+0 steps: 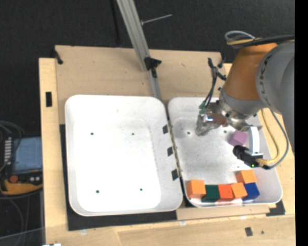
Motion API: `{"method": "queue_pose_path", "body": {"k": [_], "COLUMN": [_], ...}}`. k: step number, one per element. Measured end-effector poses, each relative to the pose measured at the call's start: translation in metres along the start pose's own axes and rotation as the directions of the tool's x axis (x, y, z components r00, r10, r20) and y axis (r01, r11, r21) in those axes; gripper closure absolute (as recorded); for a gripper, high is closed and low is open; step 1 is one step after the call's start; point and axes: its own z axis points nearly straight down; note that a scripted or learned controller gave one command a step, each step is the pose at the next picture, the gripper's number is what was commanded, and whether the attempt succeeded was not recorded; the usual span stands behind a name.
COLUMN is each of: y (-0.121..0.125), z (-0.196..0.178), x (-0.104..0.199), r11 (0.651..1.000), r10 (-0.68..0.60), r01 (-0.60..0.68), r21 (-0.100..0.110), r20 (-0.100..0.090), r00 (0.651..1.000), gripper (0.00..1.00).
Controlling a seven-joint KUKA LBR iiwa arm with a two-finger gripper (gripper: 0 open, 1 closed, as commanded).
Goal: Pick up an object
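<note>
A: Near edge first. What's in the right-hand shallow white plastic bin (195, 152)?

B: Row of small blocks along its near wall: orange cube (196, 187), dark green cube (211, 192), red-orange cube (225, 191), lighter orange cube (238, 190), blue cube (251, 190). They sit touching or just beside each other. One more orange cube (246, 177) sits just behind the blue one.

A: Anything further in?

B: Pale purple block (239, 137) mid-bin toward the right wall, partly under the arm. Black fitting with a small green light (245, 156) hangs near it, between purple block and orange cube.

A: Gripper?

B: Two-finger metal gripper (202, 127) points down over the far-left part of the right bin, over bare floor, well apart from the block row. Nothing seen between the fingers. Spread or pressed together, cannot tell, too small and blurred.

A: Arm?

B: Grey arm with orange band (249, 73) comes in from the right, above the bin's far side.

A: Left side?

B: Left-hand shallow white plastic bin (115, 152), beside the right one, touching along the middle. Behind both, a slanted grey metal pole (136, 32) rises off the tan wooden bench (102, 70).
</note>
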Motion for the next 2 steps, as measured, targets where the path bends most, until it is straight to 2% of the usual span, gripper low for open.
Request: {"method": "queue_pose_path", "body": {"k": [2], "y": [0.012], "z": [-0.114], "x": [-0.004], "r11": [1.000], "r10": [-0.002], "r01": [0.002], "r21": [0.000], "r20": [0.000], "r00": [1.000], "gripper": [1.00]}}
